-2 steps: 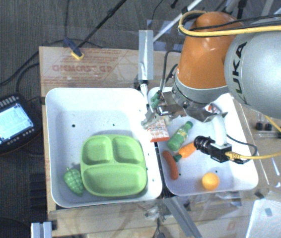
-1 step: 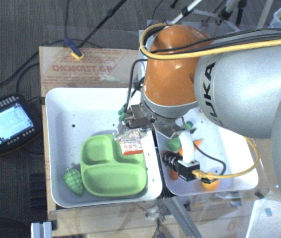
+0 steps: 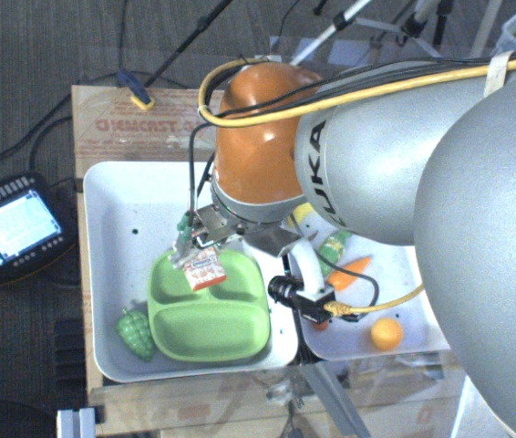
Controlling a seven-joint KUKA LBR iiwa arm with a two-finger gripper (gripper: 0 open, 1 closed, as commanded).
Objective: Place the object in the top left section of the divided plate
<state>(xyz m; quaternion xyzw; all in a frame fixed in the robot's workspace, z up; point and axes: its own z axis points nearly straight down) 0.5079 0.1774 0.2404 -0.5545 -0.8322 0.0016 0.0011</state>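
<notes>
The end effector (image 3: pixel 194 235) hovers at the upper left part of the green divided plate (image 3: pixel 209 316). Just below it, a small red and white packet (image 3: pixel 204 271) lies over the top sections; I cannot tell if it is pinched or free. I think the release should be low and gentle, so the flat, light packet does not slide on the smooth, rounded plastic. A bumpy green fruit (image 3: pixel 135 332) touches the plate's far lower left side.

Robotics lab: tripods (image 3: pixel 404 12), cables (image 3: pixel 162 39), teach pendant (image 3: pixel 14 229).
</notes>
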